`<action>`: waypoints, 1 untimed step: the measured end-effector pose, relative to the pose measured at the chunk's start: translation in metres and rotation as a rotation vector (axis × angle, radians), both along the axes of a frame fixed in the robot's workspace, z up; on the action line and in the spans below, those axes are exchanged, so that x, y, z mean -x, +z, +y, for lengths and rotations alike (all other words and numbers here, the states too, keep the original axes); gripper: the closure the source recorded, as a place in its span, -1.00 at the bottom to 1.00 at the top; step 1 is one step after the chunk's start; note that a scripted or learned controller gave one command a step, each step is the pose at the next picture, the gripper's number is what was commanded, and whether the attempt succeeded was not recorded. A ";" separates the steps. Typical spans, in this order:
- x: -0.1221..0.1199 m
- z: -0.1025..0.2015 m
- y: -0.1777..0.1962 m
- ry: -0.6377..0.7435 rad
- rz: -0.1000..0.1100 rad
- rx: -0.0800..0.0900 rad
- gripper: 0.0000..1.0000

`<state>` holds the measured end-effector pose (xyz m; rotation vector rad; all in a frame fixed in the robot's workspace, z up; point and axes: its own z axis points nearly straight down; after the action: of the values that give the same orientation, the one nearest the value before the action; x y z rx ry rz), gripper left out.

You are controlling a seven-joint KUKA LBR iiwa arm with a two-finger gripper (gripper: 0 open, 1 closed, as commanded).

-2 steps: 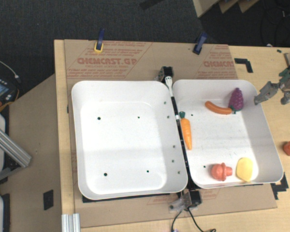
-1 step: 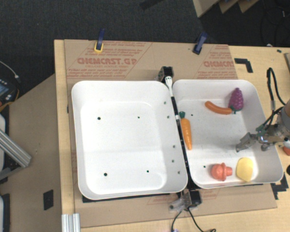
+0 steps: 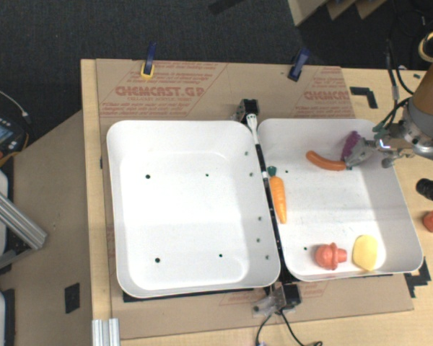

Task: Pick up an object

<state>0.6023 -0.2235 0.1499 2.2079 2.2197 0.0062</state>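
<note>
So the grey arm's jaws (image 3: 366, 150) sit at the upper right of the frame, over the right-hand shallow white bin (image 3: 390, 215), right next to a small purple plastic piece (image 3: 351, 145) and the curved orange sausage-shaped toy (image 3: 325, 161). Can't tell if they're wide or narrow from this angle. My worry: those two are touching, so a grab could nudge one away or catch both. The orange plastic carrot (image 3: 276, 197) by the centre divider looks easier.
</note>
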 end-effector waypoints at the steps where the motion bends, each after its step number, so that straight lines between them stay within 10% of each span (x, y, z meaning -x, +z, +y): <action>1: 0.088 -0.001 0.077 -0.008 0.014 -0.006 -1.00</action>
<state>0.5145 -0.2241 0.2265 2.2267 2.2210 -0.0023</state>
